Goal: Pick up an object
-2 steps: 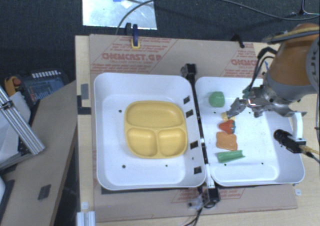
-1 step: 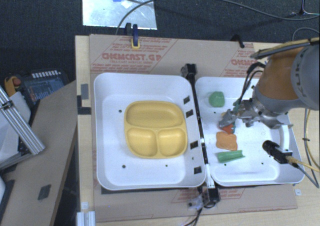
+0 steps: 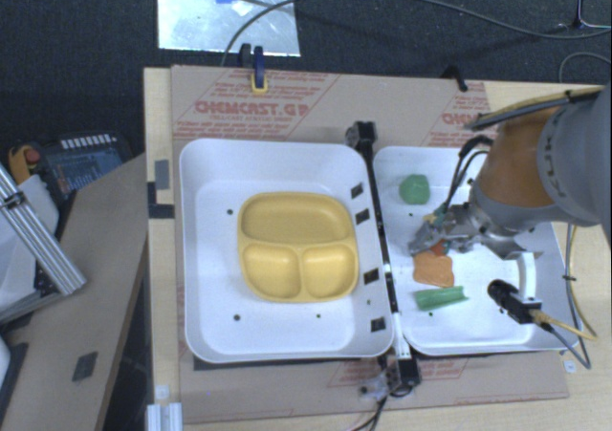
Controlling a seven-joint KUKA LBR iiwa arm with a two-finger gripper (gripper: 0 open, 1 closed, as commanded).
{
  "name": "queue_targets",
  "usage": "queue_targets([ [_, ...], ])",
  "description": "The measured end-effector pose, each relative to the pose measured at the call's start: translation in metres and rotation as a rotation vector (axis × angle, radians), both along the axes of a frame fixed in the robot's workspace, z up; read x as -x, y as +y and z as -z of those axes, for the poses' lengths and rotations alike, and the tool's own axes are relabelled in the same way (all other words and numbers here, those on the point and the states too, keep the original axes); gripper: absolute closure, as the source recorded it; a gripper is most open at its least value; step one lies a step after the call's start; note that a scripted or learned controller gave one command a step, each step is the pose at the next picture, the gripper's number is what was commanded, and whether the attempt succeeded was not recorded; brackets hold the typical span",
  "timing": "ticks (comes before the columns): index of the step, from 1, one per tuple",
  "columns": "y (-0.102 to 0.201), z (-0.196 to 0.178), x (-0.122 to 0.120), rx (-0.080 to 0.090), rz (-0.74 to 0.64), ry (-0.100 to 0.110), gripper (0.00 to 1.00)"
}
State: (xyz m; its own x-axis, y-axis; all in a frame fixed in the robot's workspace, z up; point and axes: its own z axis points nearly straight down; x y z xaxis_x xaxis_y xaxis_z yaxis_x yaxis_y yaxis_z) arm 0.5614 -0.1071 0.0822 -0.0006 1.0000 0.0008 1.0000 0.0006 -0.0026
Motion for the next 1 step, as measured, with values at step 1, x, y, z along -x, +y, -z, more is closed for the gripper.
queue_targets([
  [1,-0.0004,-0.0128,-0.0017,0.001,0.0,-0.005,1.0],
])
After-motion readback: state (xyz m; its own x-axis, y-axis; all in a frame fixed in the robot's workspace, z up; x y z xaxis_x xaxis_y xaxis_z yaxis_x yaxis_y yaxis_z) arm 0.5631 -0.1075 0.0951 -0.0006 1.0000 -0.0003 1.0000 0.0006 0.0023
